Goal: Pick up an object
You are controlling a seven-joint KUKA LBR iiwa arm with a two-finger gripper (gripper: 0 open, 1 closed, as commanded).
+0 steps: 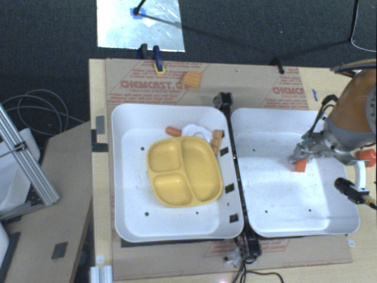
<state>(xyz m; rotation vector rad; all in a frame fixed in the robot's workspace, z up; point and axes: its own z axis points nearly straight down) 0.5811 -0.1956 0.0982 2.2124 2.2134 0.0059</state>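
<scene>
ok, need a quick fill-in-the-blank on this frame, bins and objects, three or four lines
1. The yellow divided plate lies in the ____ bin.
2. The plate has ____ compartments.
3. The claw hangs over the ____ bin.
4. The small block just under the claw is ____ in colour.

Missing words: left; three; right; orange

Bench layout: two bins side by side.
The divided plate lies in the left bin; the gripper is over the right bin.
</scene>
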